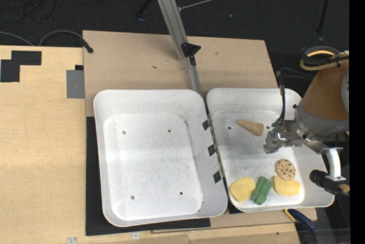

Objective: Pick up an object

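Note:
The right bin [251,101] holds several small food-like pieces. A tan wedge [251,126] lies near its middle. Along the front sit a round brown cookie [284,169], a yellow piece [287,186], a green piece [262,190] and another yellow piece [243,189]. My gripper [275,141] hangs low over the bin's right half, just right of the tan wedge and above the cookie. Nothing shows between its fingers.
The left bin [114,106] lies beside the right one, with black clips [211,149] along the shared edge. A metal rail [171,15] slants up from the bins' back. The arm's orange band [328,94] and grey wrist fill the right side.

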Available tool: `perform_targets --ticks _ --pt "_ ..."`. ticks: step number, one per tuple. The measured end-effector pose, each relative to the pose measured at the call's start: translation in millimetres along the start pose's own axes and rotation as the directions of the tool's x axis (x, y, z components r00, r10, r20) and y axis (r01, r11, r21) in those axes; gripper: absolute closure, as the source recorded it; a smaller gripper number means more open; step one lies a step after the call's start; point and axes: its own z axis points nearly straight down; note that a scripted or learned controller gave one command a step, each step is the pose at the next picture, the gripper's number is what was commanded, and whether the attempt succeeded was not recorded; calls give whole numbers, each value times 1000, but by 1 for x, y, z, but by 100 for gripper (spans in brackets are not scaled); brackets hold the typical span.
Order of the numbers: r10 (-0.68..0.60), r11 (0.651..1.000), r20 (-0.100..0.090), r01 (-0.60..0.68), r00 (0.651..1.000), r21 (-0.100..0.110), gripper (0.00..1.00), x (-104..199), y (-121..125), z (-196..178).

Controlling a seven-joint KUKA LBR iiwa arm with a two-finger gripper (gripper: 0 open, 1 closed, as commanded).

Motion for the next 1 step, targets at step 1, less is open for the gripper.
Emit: perform_targets --ticks 1 --pt "-7 1000 0 7 1000 0 100 -3 -1 -42"
